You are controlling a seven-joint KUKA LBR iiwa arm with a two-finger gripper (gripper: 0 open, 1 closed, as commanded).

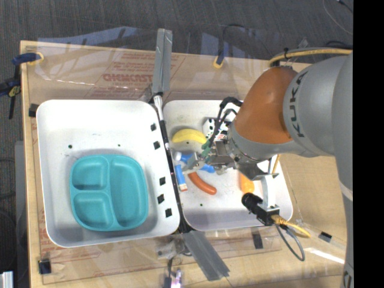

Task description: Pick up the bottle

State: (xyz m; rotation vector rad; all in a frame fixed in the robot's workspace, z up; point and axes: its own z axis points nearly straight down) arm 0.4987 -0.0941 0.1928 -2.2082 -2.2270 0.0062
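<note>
My gripper [209, 153] hangs low over the middle of the right bin [276, 212], under the grey arm and its orange band. Just left of its tip lies a small blue item [187, 160], which may be the bottle; its shape is partly hidden by the gripper. A slim blue and white tube with a red end [180, 177] lies along the bin's left wall. The gripper's tip is beside or touching the blue item, and nothing is visibly lifted.
A yellow banana [188, 138] lies behind the gripper, a red-orange sausage [203, 183] in front of it, and an orange piece [246, 183] under the wrist. The left bin [54, 119] holds a teal divided plate [110, 191].
</note>
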